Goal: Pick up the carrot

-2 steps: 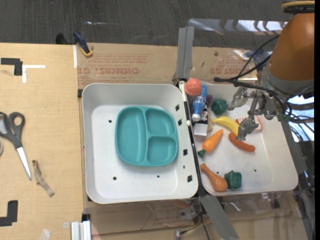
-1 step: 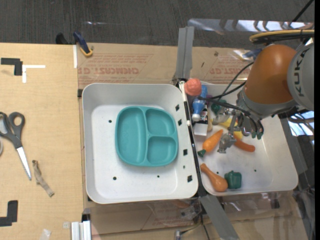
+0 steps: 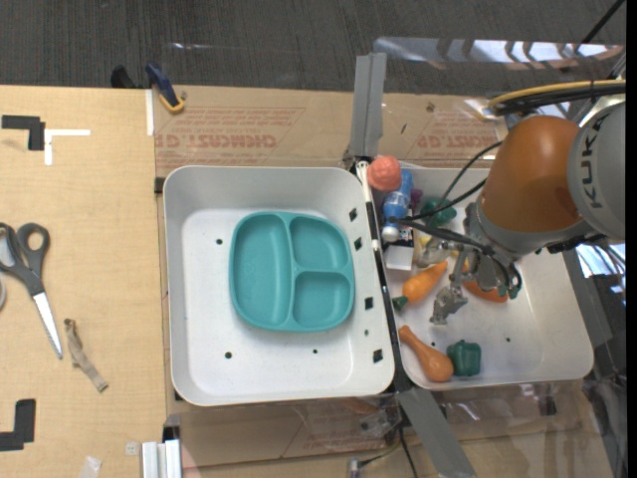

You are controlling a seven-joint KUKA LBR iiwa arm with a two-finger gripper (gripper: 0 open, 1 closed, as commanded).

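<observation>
Looming over the right bin [image 3: 557,361], the grey arm with its orange band [image 3: 532,182] sits highest in the view and hides much of what lies under it. Below it the hand [image 3: 448,305] hangs low inside that bin, just beside the carrot [image 3: 422,282] — an orange taper lying tilted near the bin's left wall. Whether the hand is released or clenched cannot be told; its tip is small and blurred against the white floor, and nothing is seen gripped in it. To do the step well, the hand should probably centre over the carrot's thicker middle, turn so it closes across the short width, and descend squarely. Clutter crowds the spot: an orange piece [image 3: 488,289] sits under the wrist, an orange gourd-like toy [image 3: 426,355] and a green pepper [image 3: 465,358] lie toward the front, and a red-pink ball [image 3: 386,174] and a blue item [image 3: 397,206] sit at the back corner. Farther left, the other bin [image 3: 189,297] holds a teal divided plate [image 3: 293,271], and scissors [image 3: 32,277] lie on the table [image 3: 80,217].
</observation>
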